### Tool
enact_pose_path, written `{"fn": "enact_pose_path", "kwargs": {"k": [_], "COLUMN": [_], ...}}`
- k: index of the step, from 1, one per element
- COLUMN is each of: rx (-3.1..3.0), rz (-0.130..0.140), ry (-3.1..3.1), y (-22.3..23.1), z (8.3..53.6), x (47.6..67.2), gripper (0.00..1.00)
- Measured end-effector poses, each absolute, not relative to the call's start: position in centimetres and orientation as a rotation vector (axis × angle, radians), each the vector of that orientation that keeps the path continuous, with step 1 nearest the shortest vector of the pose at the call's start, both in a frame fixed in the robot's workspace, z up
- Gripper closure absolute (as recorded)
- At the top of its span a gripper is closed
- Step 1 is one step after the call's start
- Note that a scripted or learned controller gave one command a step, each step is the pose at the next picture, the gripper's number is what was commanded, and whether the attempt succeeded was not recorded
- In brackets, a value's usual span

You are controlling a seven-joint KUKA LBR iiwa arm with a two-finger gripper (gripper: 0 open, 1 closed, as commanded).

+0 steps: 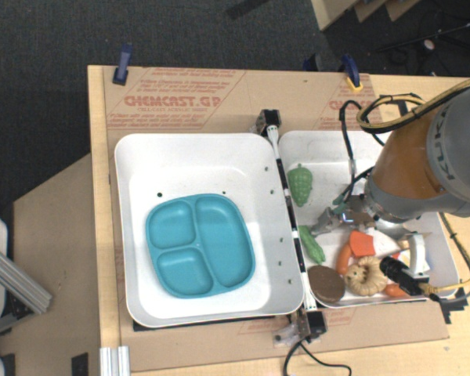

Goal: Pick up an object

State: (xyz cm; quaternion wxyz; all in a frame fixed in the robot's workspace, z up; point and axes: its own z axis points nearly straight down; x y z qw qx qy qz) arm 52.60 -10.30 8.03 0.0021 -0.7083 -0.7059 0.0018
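Gripper (338, 219) was lowered into right bin (329, 149), beside orange piece (361, 244). Approach step judged underway. Finger state could not be told. Closing on piece judged needed next.

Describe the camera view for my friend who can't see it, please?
A grey and orange robot arm reaches into the right white bin, its gripper low among toy foods: a green strawberry, a green pod, an orange piece. The left bin holds a blue divided plate.

One fixed camera looks down aslant on both bins (133, 210).
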Motion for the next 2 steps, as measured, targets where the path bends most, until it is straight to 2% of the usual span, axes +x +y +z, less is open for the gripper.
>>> {"fn": "enact_pose_path", "kwargs": {"k": [1, 2], "rx": [-2.228, -2.195], "rz": [0.004, -0.025], "ry": [-2.212, -2.222], "y": [-17.0, -20.6], "z": [8.5, 8.5], "x": [49.1, 48.2], "gripper": [0.0, 0.0]}}
